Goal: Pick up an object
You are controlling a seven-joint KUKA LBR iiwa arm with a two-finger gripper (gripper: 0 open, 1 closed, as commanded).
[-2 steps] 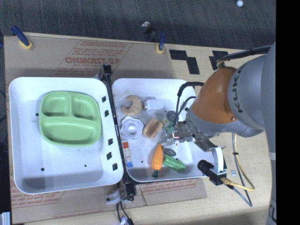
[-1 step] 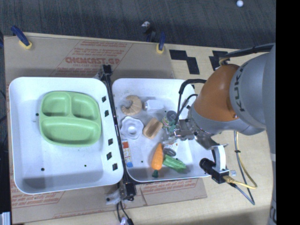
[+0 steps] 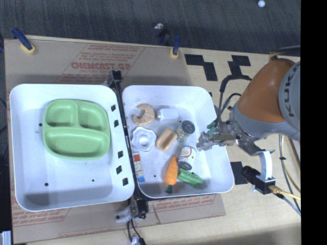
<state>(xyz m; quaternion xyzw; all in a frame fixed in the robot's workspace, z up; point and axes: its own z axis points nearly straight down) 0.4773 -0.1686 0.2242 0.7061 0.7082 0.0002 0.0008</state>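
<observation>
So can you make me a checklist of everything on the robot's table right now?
Surface: brown cardboard sheet with red print, carrying two white bins.
Job's things: right bin holds a toy carrot, a green toy, a tan block, a small white cup, a round tan toy and a little jar.
Clutter: left bin holds a green divided plate.
Gripper: gripper sits over the right bin's right edge; too blurred to tell how the jaws stand.
Cables: black cables by the arm, a yellowish one lower right.
Surroundings: blue clamps on the cardboard, dark carpet.
</observation>
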